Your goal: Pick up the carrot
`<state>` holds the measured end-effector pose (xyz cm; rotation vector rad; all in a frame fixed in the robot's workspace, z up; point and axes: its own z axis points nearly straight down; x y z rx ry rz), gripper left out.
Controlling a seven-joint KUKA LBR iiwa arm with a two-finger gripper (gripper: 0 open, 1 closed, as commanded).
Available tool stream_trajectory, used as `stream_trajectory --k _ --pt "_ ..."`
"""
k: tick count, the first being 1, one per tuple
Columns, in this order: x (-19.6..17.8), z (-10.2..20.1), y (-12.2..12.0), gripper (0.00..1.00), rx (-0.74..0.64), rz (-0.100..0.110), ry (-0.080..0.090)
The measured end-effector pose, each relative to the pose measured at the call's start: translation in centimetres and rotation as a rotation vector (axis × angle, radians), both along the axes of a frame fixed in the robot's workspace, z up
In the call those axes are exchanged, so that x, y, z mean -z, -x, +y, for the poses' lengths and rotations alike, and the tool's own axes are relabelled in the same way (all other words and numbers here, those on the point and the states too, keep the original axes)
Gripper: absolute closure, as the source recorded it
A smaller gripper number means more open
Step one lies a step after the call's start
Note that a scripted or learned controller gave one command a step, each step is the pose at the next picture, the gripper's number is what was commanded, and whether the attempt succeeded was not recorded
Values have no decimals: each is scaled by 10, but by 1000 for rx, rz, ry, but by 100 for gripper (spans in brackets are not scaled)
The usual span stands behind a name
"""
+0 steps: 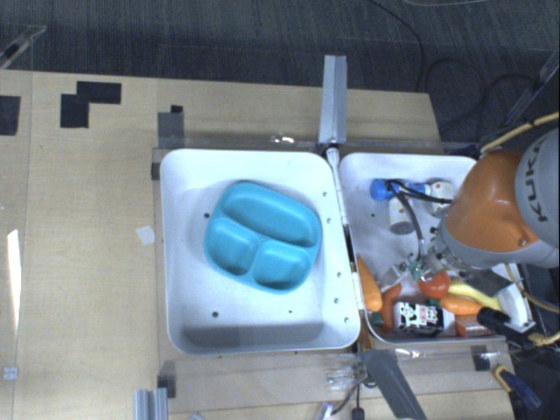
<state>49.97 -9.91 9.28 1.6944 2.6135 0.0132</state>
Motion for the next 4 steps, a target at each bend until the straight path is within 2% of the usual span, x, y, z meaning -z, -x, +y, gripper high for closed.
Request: stream_trajectory --k 1,2,3,4 --pt "-10 3 -1 100 -4 0 -5" --pt "2 8 -16 100 -443 16 5" --pt "2 8 -37 100 -664 17 8" --pt "2 12 -12 100 -83 4 -4"
